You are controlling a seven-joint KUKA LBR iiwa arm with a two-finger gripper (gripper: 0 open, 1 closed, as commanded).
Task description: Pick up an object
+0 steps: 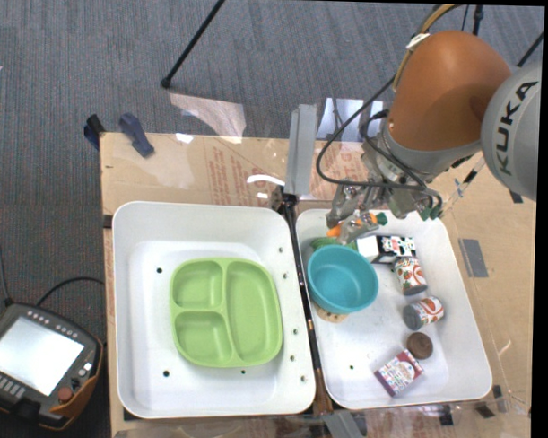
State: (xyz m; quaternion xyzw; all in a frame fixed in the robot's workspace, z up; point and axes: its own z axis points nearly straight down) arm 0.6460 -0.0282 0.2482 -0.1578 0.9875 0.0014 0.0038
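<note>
The pincer hangs over the right bin's far-left corner, tight against the rim, just above the blue bowl (its grip state can't be told). The cans and small box lie near the right wall, open floor between. The green plate sits mid left bin.

light: bright, even, from above | glare: clear sheet up-left of gripper | shadows: soft, short | focus: sharp, slight grain
</note>
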